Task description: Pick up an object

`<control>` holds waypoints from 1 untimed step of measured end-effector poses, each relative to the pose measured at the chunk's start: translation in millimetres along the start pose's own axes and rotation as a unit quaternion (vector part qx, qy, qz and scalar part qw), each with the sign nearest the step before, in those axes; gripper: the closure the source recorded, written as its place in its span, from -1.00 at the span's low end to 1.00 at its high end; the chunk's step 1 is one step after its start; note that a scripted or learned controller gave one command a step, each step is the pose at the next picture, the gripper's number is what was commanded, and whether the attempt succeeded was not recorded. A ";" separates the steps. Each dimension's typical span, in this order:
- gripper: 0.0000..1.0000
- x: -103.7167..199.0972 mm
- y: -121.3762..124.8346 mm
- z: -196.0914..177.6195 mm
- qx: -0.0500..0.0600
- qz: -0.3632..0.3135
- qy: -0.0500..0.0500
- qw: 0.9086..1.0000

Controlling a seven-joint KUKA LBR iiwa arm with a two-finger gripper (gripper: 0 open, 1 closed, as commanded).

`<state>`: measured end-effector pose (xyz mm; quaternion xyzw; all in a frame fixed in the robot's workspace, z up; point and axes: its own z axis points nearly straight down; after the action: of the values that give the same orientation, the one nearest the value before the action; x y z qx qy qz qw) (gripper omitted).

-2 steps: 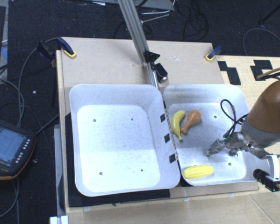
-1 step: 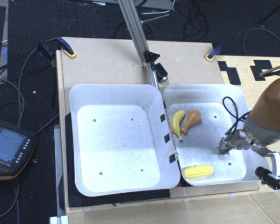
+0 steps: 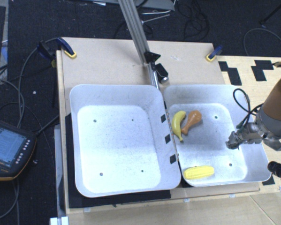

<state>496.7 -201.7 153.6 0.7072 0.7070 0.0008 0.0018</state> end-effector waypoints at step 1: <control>1.00 -0.8 5.6 -42.7 0.000 0.000 0.000 1.000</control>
<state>502.1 -202.5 196.3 0.7069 0.7073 0.0009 0.0018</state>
